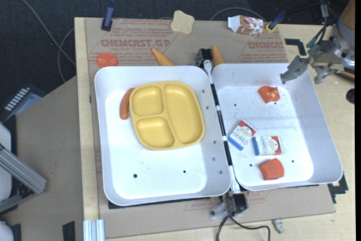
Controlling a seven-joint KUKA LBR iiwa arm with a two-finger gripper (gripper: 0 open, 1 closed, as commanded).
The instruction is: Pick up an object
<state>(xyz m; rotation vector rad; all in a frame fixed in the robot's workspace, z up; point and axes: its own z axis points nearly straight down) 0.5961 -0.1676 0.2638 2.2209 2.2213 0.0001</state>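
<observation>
Gripper (307,70) above right bin (324,121), yellow tray (167,114) in left bin (107,138)

Both bins, the left bin (113,166) and the right bin (316,138), are white, resting on a tan cardboard sheet (135,39) printed with faded red lettering. The left bin contains a yellow divided plate (166,114) and an orange-red sausage (124,104). The right bin contains a red block (269,94), an orange-red piece (272,169), and two small cartons (241,135) (267,145) patterned in white, blue and red.
</observation>
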